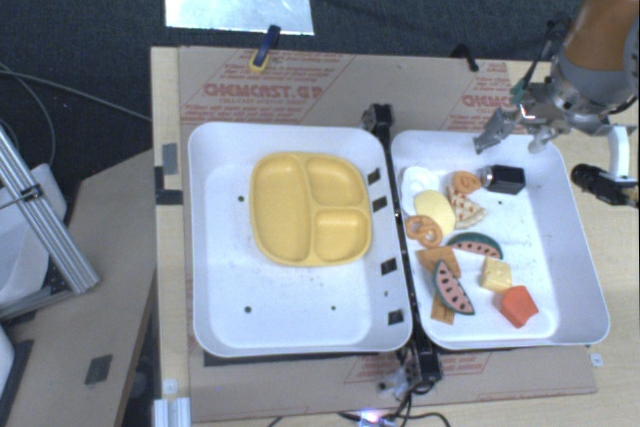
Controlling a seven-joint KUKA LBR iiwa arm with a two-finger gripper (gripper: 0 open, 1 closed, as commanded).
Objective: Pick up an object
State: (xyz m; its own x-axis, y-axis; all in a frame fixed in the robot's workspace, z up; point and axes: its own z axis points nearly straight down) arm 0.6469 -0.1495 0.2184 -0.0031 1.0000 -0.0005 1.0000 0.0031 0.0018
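While the arm (600,25) is held over the far right corner of the bench, a heap of toy food is seen in the right bin (575,245). Nearest the front edge, a red block (517,306) and a watermelon slice (453,290) are found, w/ a yellow cheese cube (496,274) just behind. Farther in, a 2nd watermelon slice (474,244), a pretzel (423,230), a pale yellow egg-shaped piece (435,208) and a pizza slice (466,205) are packed close together. A black block (505,179) is set at the far side of the heap. The left bin (215,315) is taken up by a yellow 3-compartment tray (308,208). The gripper (518,129) is poised above the right bin's far rim, fingers spread wide, nothing between them; it is kept apart from the black block, just beyond it.
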